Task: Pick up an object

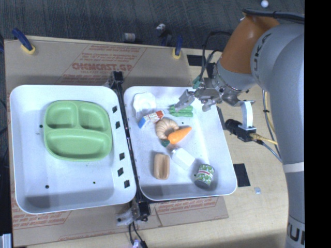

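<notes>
The right bin point(217, 138) holds several small objects. A white cup point(142, 103) and a red-and-white packet point(151, 118) lie at its far left. A croissant point(165, 127) and an orange carrot point(180, 134) touch each other in the middle. Nearer the front are a white bottle point(182, 158), a tan bread roll point(161, 166) and a green can point(205, 174). A green item point(185, 111) lies at the far side, partly under one finger. My gripper point(195, 103) hangs over the bin's far right part, open, with nothing between its fingers.
The left bin point(26, 180) holds a green divided plate point(77, 129). A black divider point(123, 138) runs between the bins. The arm's orange band point(245, 40) and grey body fill the right side. Cardboard point(103, 61) lies under both bins.
</notes>
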You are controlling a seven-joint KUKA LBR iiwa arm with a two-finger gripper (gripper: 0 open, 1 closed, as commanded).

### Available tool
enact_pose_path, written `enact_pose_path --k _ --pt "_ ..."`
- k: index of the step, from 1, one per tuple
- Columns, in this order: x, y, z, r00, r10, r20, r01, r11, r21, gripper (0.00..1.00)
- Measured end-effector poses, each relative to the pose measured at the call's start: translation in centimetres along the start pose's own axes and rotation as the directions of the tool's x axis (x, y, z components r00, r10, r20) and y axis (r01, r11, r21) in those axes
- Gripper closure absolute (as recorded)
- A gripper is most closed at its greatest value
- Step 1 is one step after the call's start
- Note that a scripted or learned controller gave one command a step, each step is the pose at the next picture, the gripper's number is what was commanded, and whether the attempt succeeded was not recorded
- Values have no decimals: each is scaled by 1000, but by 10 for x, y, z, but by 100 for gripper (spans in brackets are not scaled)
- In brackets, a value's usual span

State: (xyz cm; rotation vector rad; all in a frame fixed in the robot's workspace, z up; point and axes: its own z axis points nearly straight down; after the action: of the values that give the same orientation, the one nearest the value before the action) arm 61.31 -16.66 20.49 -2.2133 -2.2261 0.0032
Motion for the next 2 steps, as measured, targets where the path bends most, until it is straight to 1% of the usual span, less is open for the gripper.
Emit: enact_pose_path --k 1,2 --pt "0 0 0 1000 0 0 0 1000 0 0" --pt "40 -69 96 1000 0 -1 0 1000 3 0"
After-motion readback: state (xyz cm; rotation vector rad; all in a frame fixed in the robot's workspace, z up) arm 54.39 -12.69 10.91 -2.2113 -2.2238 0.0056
